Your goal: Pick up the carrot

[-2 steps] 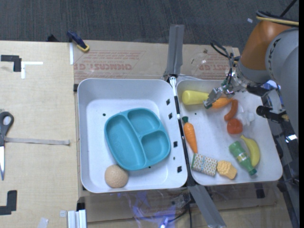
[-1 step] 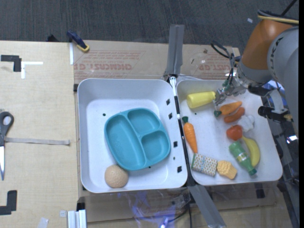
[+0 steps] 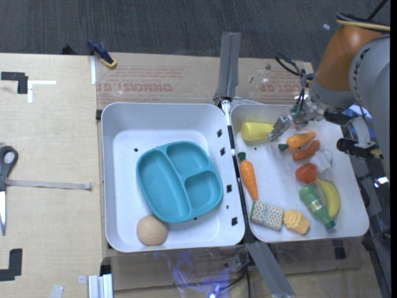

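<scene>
Carrot (image 3: 249,177) lies in the right bin (image 3: 353,228), hard against its left wall, at about 9 o'clock from the bin's centre. Long axis runs roughly 11-to-5: green top toward 11 o'clock, near the divider between bins, orange tip toward 5 o'clock, ending just above the patterned block (image 3: 267,215).

Hand (image 3: 280,126) sits near the bin's top edge, at about 1 o'clock from the carrot and well apart from it. Can't tell whether it is open or closed; nothing visible in its grip. It is just beside the yellow piece (image 3: 255,131) on one side and a second orange vegetable (image 3: 299,141) on the other.

Other items in the right bin: red tomato-like piece (image 3: 306,173), banana (image 3: 329,197), green bottle (image 3: 315,207), yellow waffle-like piece (image 3: 296,221), white crumpled item (image 3: 322,160).

Left bin (image 3: 118,228) holds a blue divided plate (image 3: 178,182) and a tan ball (image 3: 151,230) at 7 o'clock from it. Scissors (image 3: 5,179) lie on the desk (image 3: 49,141) at far left.
</scene>
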### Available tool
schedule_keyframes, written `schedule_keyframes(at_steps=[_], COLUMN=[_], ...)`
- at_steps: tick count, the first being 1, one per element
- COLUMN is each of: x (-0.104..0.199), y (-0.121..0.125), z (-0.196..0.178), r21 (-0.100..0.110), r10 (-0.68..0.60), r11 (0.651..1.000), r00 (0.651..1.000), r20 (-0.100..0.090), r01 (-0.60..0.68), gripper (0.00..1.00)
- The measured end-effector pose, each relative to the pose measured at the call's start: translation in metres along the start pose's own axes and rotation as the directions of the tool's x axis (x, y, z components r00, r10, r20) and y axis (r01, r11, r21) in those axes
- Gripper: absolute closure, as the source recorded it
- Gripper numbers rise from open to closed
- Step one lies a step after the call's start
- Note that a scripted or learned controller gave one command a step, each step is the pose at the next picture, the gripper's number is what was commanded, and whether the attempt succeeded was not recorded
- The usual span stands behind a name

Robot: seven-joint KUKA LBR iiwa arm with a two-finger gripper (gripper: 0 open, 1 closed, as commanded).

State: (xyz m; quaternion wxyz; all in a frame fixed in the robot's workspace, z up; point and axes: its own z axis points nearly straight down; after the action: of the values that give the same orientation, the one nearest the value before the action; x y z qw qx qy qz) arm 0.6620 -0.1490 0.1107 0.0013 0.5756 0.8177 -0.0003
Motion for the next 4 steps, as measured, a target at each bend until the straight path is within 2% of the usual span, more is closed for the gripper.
schedule_keyframes(at_steps=[1, 2, 3, 4], x=[-0.005, -0.040, -0.030, -0.008], y=[-0.017, -0.049, -0.074, -0.082], z=[0.017, 0.017, 0.016, 0.019], r21=[0.000, 0.000, 0.006, 0.005], r10=[0.072, 0.420, 0.824, 0.963], r11=[0.997, 0.908, 0.567, 0.270], r00=[0.997, 0.908, 0.567, 0.270], r20=[0.000, 0.000, -0.012, 0.002], r01=[-0.072, -0.420, -0.824, -0.963], gripper=[0.00, 0.00, 0.00, 0.00])
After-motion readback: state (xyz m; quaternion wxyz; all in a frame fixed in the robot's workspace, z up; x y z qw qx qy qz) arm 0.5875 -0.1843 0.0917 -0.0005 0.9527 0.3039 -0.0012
